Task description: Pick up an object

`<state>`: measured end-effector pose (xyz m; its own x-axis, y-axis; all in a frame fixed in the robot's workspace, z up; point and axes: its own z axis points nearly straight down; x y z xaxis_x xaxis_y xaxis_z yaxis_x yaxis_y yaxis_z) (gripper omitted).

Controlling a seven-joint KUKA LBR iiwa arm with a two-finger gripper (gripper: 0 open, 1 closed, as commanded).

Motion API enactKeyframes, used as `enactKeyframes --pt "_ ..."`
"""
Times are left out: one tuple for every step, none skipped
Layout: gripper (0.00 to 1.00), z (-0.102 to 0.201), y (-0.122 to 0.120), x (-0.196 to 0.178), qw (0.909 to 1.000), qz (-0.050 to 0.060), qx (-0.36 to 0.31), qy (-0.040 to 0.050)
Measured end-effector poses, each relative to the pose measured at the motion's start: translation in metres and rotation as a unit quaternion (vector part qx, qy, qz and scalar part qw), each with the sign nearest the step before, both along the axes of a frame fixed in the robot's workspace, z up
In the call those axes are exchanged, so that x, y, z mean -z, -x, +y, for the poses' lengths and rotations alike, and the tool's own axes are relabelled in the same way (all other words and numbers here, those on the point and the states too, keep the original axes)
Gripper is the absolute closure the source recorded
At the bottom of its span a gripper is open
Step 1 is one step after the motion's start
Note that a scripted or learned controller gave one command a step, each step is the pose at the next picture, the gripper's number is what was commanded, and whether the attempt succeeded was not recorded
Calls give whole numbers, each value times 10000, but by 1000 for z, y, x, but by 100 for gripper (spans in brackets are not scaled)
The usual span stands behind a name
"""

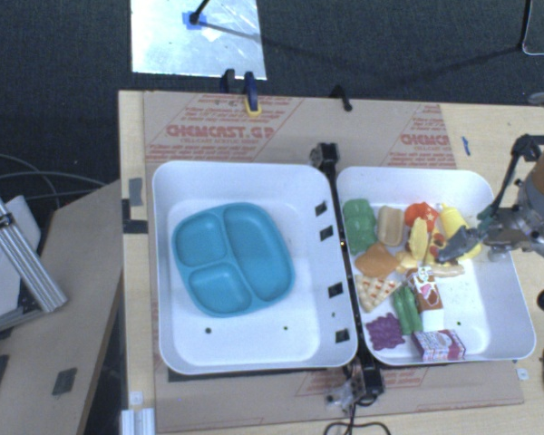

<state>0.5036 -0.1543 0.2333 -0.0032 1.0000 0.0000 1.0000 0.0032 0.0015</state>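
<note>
Starting at the far left, the left bin [245, 175] holds a blue divided plate [233, 258] and nothing I would reach for, so the choice lies across the divider in the right bin [503, 320], where the toy food is heaped toward the inner side. Nearest the divider sits a green pepper [358, 222], with a tan bread piece [391, 225] beside it, a brown toast slice [378, 261] and a waffle [375, 290] just below, then purple grapes [385, 331], a green cucumber [404, 307] lying on a slant, and a small pink carton [439, 343] near the front wall. Further right come a red tomato [422, 214] and a yellow banana [420, 240], its long axis running roughly from the back of the bin toward the front. My gripper [453, 246] comes in from the right and sits low over the right edge of this pile, its dark tip pointing left and slightly down toward the banana and the yellow piece [452, 219] beside it. I cannot tell whether I am spread or closed, and I see nothing clearly caught at my tip. The relation that matters, as I judge it: the banana lies just to my left, almost touching, with its length crossing my line of approach, which suits a pinch across its narrow width.
</note>
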Motion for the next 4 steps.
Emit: enactKeyframes --pt "0 13 16 152 10000 -13 25 -9" --pt "100 11 13 134 10000 -58 12 7" --pt "100 92 -53 43 10000 -65 -62 -8" --pt "100 153 -27 29 10000 3 -42 -17"
